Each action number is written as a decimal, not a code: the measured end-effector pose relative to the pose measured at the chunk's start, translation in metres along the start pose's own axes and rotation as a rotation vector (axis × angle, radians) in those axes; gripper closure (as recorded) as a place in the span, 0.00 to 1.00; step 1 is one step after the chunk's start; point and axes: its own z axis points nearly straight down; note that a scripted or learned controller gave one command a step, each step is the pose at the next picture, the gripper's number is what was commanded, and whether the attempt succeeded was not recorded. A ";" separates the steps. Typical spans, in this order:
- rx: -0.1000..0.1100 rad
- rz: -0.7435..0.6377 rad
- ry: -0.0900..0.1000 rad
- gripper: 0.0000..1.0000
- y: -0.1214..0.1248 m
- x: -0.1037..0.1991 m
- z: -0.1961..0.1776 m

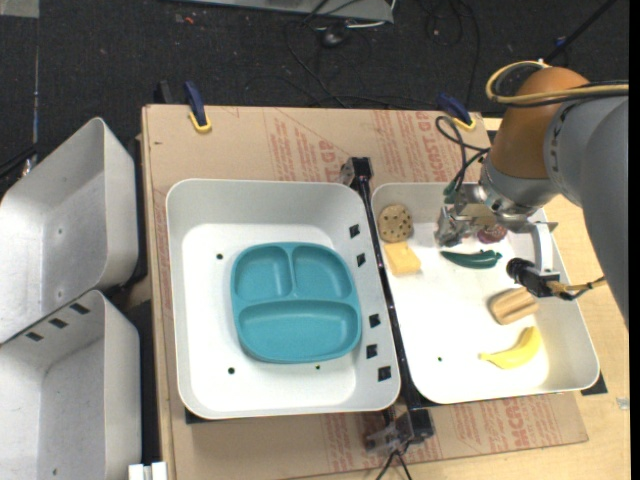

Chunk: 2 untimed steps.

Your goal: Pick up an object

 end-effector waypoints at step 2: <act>-0.004 0.001 -0.001 1.00 0.004 -0.009 -0.089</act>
